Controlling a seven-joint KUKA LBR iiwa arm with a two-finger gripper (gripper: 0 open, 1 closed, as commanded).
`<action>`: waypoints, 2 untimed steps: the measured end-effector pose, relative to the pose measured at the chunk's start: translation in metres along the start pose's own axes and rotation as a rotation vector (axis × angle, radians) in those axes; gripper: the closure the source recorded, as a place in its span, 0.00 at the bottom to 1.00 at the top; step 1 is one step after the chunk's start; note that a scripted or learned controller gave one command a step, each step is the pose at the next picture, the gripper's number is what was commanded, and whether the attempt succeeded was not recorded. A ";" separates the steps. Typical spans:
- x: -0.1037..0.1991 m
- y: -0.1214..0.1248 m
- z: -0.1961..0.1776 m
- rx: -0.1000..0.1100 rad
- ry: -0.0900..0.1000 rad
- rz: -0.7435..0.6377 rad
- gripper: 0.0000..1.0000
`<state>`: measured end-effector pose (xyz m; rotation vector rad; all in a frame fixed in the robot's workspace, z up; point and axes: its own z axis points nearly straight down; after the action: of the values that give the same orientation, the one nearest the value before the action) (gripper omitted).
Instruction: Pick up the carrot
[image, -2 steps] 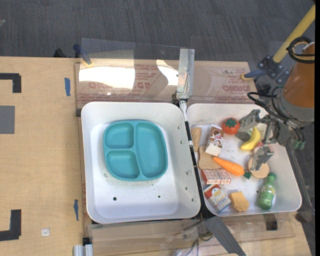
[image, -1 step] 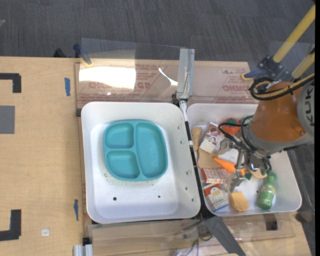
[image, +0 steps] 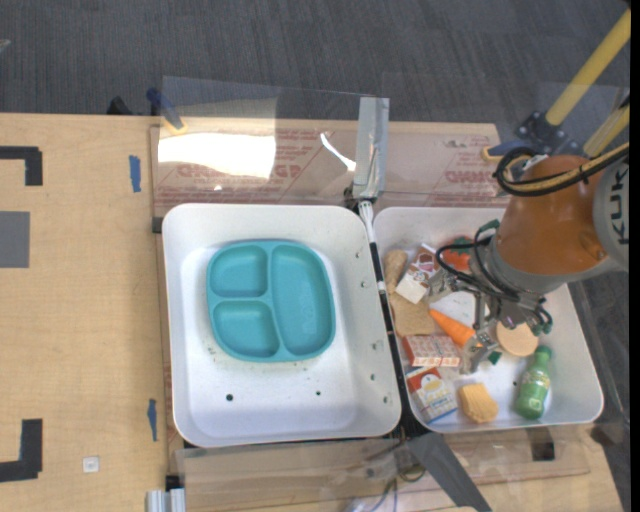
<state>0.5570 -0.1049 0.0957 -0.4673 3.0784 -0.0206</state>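
Can't tell how your jaws (image: 487, 345) stand; the carrot (image: 452, 326) sits in clutter, so you could snag the box (image: 432, 351).

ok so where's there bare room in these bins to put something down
The left bin has bare white floor all around the teal plate, widest along the front. The plate's three compartments are also bare. The right bin is crowded: carrot, green bottle, packets and the gripper fill it, with a small bare strip by its right wall.
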 end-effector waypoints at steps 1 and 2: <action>-0.008 0.002 0.000 0.001 -0.003 -0.108 0.00; -0.005 0.005 0.000 -0.002 -0.002 -0.058 0.00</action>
<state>0.5605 -0.0988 0.0955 -0.5566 3.0620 -0.0188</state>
